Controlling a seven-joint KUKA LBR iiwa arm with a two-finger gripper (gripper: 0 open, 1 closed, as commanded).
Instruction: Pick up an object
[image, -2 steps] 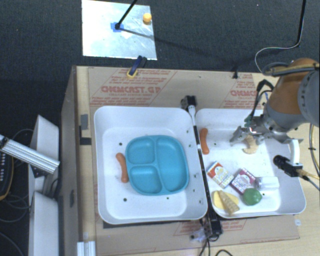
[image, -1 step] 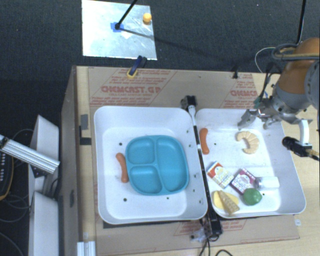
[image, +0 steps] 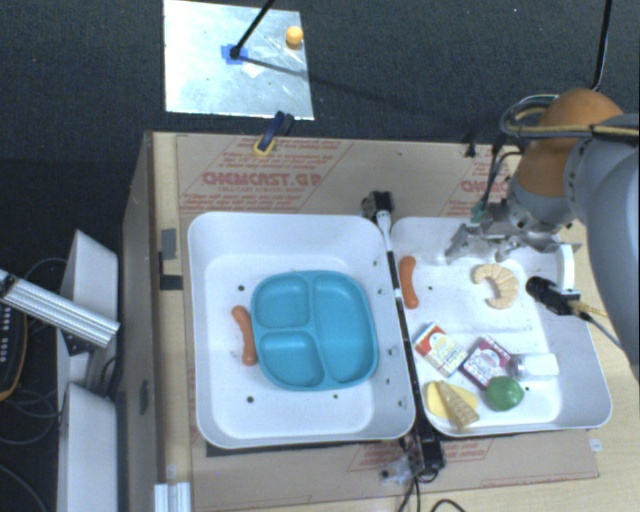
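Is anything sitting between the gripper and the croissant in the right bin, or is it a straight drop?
Nothing visible blocks it. The gripper hangs at the back of the right bin, just behind the croissant, with bare bin floor between them. The sausage lies off by the divider, and the cartons lie nearer the front.

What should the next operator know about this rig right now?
Claw: over the back of the right bin, just behind the croissant; nothing visibly held.
Right bin: croissant, hot dog by the divider, red-and-white carton, maroon packet, green ball, cheese wedge.
Left bin: blue divided tray with a second hot dog lying beside it.
Done: nothing lifted.
Left: grasp and lift one object; the croissant looks nearest.
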